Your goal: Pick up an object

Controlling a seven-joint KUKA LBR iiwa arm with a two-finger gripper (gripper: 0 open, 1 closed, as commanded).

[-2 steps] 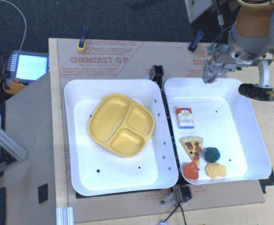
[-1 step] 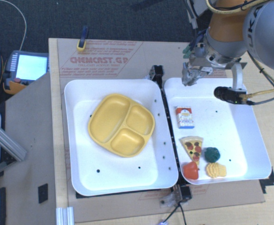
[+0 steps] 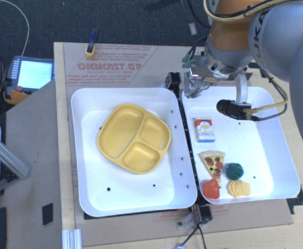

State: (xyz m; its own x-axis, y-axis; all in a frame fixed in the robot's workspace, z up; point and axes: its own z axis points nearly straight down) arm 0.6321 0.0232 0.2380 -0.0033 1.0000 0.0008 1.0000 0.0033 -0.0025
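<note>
Hovering at the upper right of the frame, my gripper [image 3: 197,84] sits over the top edge of the right bin [image 3: 265,139], near the divider between bins; whether it is clenched or released, cannot tell. Right bin contents: small red-and-white carton [image 3: 204,129] centre-left, pizza slice [image 3: 212,163] below it, dark green piece [image 3: 234,170] just beside, tomato [image 3: 210,189] and yellow ridged piece [image 3: 238,189] at the lower edge. Left bin [image 3: 89,154] carries a yellow divided plate [image 3: 134,138], mid-frame.
</note>
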